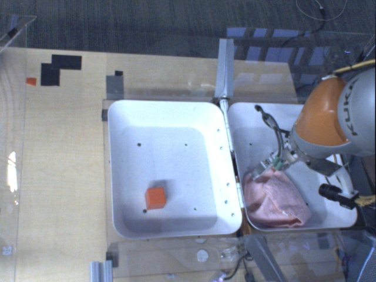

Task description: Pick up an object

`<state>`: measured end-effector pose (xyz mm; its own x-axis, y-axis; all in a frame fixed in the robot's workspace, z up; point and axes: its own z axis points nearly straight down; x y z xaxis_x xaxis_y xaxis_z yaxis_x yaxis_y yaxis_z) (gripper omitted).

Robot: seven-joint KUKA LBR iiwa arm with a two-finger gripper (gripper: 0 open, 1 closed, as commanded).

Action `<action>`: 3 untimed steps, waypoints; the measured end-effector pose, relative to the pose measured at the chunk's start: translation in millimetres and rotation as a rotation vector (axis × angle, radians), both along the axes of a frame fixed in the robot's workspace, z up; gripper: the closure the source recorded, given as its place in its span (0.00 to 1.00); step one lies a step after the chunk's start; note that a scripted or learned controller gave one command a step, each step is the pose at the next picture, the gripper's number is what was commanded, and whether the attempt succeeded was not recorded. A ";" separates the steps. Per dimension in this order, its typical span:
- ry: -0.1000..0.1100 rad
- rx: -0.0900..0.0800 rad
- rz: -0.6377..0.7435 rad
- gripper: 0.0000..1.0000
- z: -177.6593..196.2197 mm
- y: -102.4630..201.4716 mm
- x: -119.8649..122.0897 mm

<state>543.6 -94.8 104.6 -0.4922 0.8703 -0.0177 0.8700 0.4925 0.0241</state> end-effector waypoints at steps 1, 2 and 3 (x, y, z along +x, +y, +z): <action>0.015 0.006 -0.166 0.00 -14.0 2.5 19.5; 0.010 0.007 -0.235 0.00 -13.5 2.7 -26.7; 0.021 0.012 -0.489 0.00 81.7 29.1 -6.7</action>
